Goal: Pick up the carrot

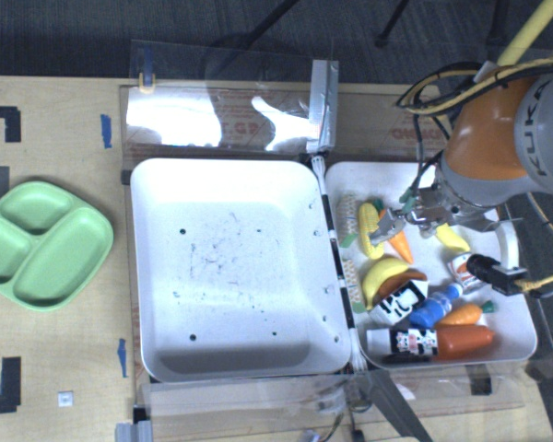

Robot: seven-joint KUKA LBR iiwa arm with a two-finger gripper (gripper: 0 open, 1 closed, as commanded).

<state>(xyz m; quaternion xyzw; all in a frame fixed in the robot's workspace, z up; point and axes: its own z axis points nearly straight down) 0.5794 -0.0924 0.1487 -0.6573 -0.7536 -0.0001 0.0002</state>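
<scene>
A small orange carrot [402, 246] lies in the right bin [521, 343], pointing down toward the bin's middle. Its upper end is hidden under my gripper [397, 226], which is down in the upper part of that bin, directly over the carrot. The grey wrist and orange band of the arm [484, 145] reach in from the upper right. I cannot tell whether the gripper touches the carrot.
The right bin is crowded: corn [369, 221] left of the gripper, a banana [384, 275] below it, a yellow piece [453, 238] to its right, a blue bottle [433, 308], an orange item [459, 315] and a red one [465, 339]. Left are a white bin [157, 191] and a green divided plate [42, 243].
</scene>
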